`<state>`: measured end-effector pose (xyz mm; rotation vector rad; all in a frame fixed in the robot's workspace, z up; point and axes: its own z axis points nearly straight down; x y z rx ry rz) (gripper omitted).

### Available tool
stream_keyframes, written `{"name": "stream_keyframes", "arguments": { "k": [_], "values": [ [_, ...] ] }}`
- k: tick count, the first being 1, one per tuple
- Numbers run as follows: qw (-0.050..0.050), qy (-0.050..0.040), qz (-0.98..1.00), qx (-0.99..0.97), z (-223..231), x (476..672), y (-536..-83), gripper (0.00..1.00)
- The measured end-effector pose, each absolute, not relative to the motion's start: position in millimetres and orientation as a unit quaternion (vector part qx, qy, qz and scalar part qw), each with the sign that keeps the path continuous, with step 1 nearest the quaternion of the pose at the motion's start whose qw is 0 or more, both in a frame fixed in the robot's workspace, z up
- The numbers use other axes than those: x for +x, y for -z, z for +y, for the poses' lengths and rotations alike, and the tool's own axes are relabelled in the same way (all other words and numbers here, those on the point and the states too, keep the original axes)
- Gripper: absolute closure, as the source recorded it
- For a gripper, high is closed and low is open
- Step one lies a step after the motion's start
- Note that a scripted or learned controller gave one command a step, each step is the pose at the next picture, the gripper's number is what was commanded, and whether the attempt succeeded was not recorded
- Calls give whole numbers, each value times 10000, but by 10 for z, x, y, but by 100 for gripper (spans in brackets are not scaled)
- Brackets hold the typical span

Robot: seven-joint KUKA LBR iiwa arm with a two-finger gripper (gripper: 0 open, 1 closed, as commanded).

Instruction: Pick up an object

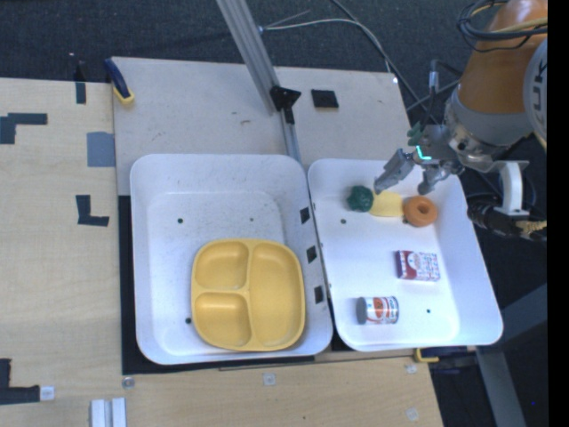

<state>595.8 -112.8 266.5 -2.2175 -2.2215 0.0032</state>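
I reach in from the right, and my gripper [411, 178] hangs over the far end of the right bin [471, 278], its two fingers [388, 175] spread apart with nothing between them. Two white bins sit side by side on the bench. The left bin [160, 238] holds one thing: a yellow plate [248, 294] with three sections, lying flat toward the near edge. The right bin holds five things. Three of them cluster in a short row just below my fingertips: one dark green ball [359, 198] on the left, one pale yellow lump [387, 205] in the middle touching the ball, and one orange doughnut-shaped ring [420, 211] on the right, just beside the lump. My left finger points down toward the gap between the ball and the lump, and my right finger ends just above the ring; I touch none of them as far as I can tell. Nearer the front, well apart from that row, lie one small red-and-white box [417, 265] and one can [379, 310] on its side with a red and white label.
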Motion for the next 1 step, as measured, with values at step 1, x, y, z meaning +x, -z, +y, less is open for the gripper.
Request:
{"name": "stream_keyframes", "arguments": {
  "k": [1],
  "values": [
    [6,-4,-7078,-7064,-1127,5962,-2673,0]
  ]
}}
